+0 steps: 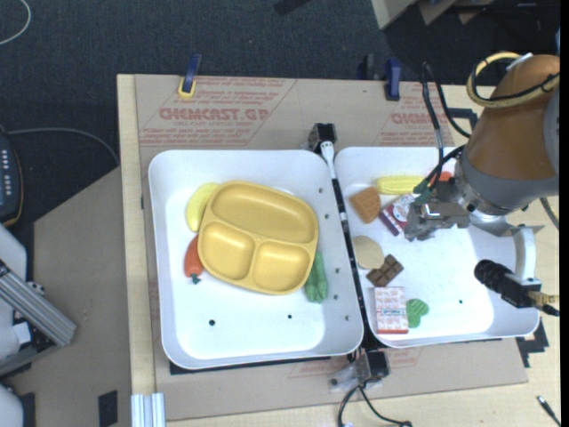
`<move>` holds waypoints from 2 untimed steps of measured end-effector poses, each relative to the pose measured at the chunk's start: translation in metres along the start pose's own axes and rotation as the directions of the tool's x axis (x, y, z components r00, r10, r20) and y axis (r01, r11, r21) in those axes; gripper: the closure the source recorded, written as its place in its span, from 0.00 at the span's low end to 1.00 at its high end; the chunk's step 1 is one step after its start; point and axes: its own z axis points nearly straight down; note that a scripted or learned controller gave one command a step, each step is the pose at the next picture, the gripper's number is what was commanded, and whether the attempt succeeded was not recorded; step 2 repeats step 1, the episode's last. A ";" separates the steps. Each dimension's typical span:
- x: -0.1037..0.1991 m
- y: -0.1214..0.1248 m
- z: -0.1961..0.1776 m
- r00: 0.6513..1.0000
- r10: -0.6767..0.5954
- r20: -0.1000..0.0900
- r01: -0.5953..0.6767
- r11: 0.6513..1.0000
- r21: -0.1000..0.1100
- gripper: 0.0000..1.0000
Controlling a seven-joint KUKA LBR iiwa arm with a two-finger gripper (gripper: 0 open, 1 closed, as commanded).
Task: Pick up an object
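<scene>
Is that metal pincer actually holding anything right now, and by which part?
It cannot be told: the pincer sits low over a crinkly wrapper in the right bin, but no grip shows.

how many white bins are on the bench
2. The left bin holds a yellow divided tray; the right bin sits beside it, under the arm's tool.

yellow tray [258,238], white bins [169,265], brown chocolate [385,271], green leaf [316,281]
</scene>
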 end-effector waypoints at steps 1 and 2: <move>0.001 0.012 -0.013 1.000 0.000 0.002 0.000 1.000 -0.007 1.00; 0.001 0.012 -0.013 1.000 0.000 0.002 0.000 1.000 -0.007 1.00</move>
